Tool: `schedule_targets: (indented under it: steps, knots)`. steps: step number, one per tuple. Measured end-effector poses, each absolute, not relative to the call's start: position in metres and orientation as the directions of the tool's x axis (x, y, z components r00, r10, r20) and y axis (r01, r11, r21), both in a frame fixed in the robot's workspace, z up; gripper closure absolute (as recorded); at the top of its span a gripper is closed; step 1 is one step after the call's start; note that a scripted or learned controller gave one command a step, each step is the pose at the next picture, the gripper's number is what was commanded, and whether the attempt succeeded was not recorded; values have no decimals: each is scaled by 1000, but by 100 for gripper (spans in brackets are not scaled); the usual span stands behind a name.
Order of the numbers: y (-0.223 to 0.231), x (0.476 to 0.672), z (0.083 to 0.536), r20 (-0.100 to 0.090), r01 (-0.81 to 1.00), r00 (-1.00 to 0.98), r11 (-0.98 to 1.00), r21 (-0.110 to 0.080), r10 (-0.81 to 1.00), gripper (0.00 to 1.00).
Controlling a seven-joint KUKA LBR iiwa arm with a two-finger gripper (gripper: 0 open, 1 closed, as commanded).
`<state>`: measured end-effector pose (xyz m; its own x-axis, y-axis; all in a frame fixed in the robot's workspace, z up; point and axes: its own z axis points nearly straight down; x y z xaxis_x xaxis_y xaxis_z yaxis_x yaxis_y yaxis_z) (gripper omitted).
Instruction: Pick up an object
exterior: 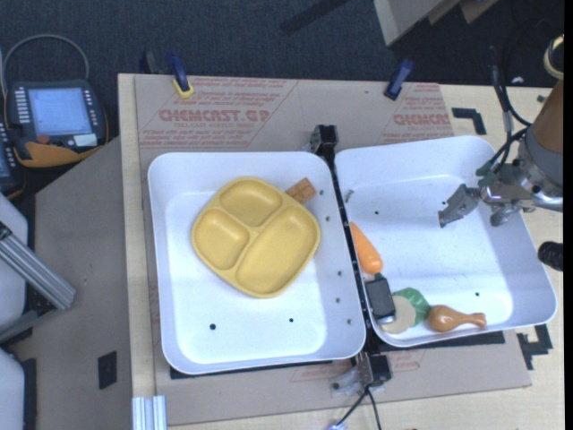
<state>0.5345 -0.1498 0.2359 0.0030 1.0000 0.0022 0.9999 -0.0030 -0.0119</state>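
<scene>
My gripper point(477, 210) hovers over the upper right part of the right bin point(421, 164), open, with nothing between its fingers. An orange carrot point(365, 249) lies along the bin's left wall, well to the left of the gripper. At the front of this bin sit a black block point(380, 297), a green piece point(415, 298), a cream disc point(399, 317) and a brown drumstick point(455, 317). In the left bin point(179, 312), a yellow divided plate point(255, 237) rests with a small brown block point(301, 190) at its top right edge.
Both bins stand on a cardboard sheet point(269, 106) held by blue clamps point(182, 77) at the back. A pendant with a screen point(55, 115) lies at the far left. Cables point(510, 106) hang near the arm at the right.
</scene>
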Motion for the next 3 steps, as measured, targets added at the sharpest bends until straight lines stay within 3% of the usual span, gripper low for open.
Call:
schedule_targets:
  steps: [1,2,3]
  knots:
    - [-149,537,242,0,1000,0,0,0,1000,0]
    - [-151,539,179,2,1000,1,-1,-7,1000,0]
    - [-150,529,124,1,1000,1,-1,-3,1000,0]
